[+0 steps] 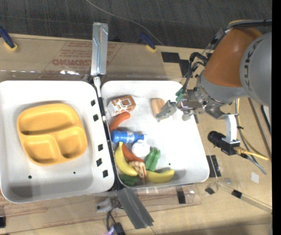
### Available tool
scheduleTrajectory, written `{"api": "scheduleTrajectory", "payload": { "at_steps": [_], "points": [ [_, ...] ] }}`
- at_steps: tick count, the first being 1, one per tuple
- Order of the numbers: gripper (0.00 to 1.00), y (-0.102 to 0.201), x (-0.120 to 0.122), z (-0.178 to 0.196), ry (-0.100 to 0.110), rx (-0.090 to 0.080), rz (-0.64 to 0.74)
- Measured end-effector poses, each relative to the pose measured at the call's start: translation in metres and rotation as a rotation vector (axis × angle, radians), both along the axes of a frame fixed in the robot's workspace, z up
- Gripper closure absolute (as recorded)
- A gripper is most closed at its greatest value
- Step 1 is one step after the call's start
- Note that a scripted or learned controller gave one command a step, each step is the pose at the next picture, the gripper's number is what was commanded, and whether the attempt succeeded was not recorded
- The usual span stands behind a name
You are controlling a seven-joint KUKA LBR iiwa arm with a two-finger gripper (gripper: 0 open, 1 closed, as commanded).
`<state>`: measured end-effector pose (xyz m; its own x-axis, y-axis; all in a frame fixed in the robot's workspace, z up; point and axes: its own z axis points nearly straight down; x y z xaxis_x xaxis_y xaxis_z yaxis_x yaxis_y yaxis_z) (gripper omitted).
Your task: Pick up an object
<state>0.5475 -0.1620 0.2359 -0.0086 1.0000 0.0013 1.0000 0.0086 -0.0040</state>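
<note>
Worktop with two white bins; gripper [169,110] low in the right bin [189,151], finger state indeterminate.
Nearest target: tan block [157,105], bin's 12 o'clock, touching gripper; likely light, rigid. Grip its long sides.

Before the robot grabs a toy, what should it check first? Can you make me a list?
1. Toys to pick in the right bin: ok, a pile sits at its left side.
2. Nearest toy: ok, a tan piece lies just left of the gripper.
3. Gripper over the right bin: ok.
4. Something between the fingers already: cannot tell.
5. Banana free to lift: not ok, other toys crowd it.
6. Left bin: ok, it bears a yellow tray.
</note>
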Motion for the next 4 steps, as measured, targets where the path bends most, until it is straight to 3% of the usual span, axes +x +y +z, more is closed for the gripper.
{"api": "scheduleTrajectory", "payload": {
  "at_steps": [1, 2, 3, 4],
  "points": [
    [0.0, -0.03, 0.056, -0.123, 0.003, 0.002, 0.246],
    [0.0, -0.029, -0.012, -0.144, -0.004, 0.001, 0.566],
    [0.0, -0.047, -0.005, -0.116, -0.005, -0.001, 0.586],
    [0.0, -0.029, 0.064, -0.144, -0.004, -0.001, 0.247]
  ]
}}
